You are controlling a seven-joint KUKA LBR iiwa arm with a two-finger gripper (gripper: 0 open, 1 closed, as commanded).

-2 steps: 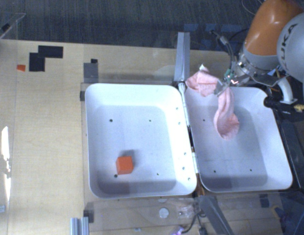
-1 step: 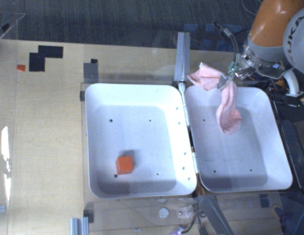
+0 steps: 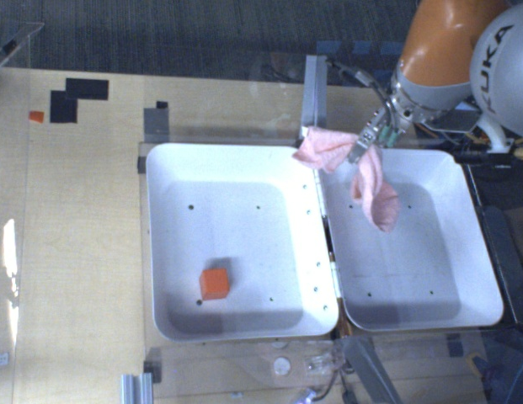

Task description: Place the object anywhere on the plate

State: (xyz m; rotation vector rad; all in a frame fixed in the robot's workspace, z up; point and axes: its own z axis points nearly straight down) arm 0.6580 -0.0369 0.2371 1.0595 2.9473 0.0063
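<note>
Gripper (image 3: 365, 144) fingers were clamped on a pink cloth (image 3: 372, 185), which hung above the right bin (image 3: 463, 305), one end draped toward the divider. An orange block (image 3: 215, 284) lay in the left bin (image 3: 173, 225).

The tabletop (image 3: 76, 251) is pale wood with a light grain. Two shallow white bins sit on it side by side, their inner rims touching: the left bin (image 3: 236, 167) and the right bin (image 3: 429, 310). Near the tabletop's far left corner lie some flat black blocks (image 3: 76, 98), joined in a stepped shape, with a small orange square (image 3: 36, 117) just beside them. A small dark piece (image 3: 162, 105) lies farther right, near the left bin's far corner. A grey upright post (image 3: 314, 91) stands behind the bins where they meet.
</note>
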